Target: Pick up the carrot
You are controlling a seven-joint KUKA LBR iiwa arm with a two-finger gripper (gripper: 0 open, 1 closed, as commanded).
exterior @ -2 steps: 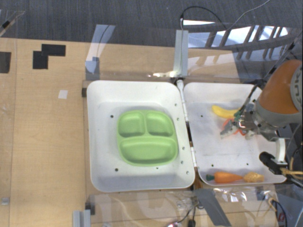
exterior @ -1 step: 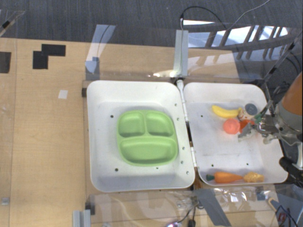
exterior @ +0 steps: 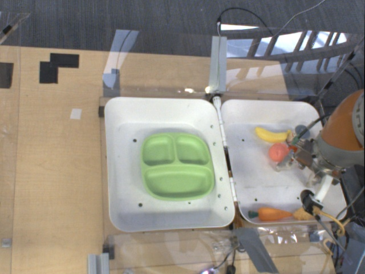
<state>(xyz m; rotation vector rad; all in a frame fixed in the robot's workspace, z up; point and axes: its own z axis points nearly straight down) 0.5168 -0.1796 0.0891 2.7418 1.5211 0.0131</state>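
Smooth glossy white plastic bins (exterior: 122,213), matt green plastic plate (exterior: 177,165), smooth plastic-looking carrot (exterior: 275,214), pale wood-grain bench (exterior: 51,170), ribbed dark floor covering (exterior: 142,10)

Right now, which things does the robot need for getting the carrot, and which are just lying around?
For the job:
carrot, at the right bin's front edge
gripper

Just lying about:
banana
red ball-like thing, beside the gripper
green divided plate in the left bin
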